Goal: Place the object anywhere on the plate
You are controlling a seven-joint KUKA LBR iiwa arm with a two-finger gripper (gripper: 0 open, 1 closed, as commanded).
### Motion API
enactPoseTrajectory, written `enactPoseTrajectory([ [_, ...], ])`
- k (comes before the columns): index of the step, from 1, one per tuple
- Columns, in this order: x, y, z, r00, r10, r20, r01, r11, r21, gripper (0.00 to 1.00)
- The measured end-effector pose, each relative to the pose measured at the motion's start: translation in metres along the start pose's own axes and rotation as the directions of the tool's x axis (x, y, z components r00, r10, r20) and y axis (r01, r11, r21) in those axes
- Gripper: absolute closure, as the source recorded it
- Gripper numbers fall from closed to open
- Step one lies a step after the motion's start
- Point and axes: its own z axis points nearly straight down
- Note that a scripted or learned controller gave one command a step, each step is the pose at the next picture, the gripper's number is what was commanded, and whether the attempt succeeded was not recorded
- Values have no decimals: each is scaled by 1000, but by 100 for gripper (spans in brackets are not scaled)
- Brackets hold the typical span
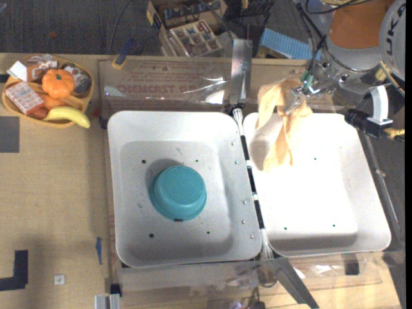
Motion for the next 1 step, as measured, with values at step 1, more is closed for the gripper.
enactPoseTrajectory([
  [1,2,2,28,1000,-4,-2,4,1000,1,100],
])
